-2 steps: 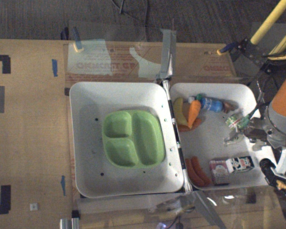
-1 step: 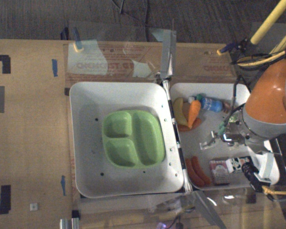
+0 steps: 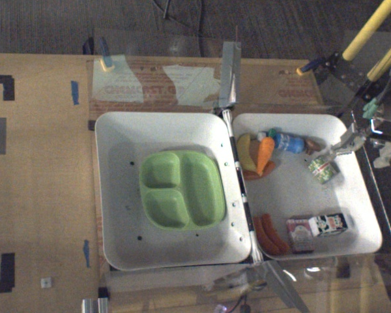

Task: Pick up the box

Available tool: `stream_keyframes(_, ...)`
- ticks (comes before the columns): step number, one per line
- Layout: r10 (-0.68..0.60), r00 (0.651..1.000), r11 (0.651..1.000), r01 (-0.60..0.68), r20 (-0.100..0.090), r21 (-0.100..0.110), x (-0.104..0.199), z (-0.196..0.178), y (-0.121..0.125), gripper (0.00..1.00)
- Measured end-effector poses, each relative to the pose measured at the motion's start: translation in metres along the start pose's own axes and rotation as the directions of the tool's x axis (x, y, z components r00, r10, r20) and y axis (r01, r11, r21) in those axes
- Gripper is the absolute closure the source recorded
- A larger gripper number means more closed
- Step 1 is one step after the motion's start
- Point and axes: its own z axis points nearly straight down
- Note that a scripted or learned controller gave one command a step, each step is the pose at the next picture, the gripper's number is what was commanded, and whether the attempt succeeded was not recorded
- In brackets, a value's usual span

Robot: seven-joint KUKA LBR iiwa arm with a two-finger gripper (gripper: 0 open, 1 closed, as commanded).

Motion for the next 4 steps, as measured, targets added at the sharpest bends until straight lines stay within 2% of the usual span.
stream_keyframes(1,0.269,0.963,0.963,-0.269,0.001,0.0,0.004,0.002,0.0,0.0)
stream_keyframes(2,0.166,0.986,0.986,-0.166,-0.001,0.004,0.002,0.132,-0.016,0.0)
stream_keyframes(3,0.072,0.997,0.997,-0.072,-0.002,0.002,0.007,0.247,-0.017,0.0)
stream_keyframes(4,-0.145,0.989,0.989,0.145,-0.005,-0.001,-0.011,0.261,-0.011,0.0)
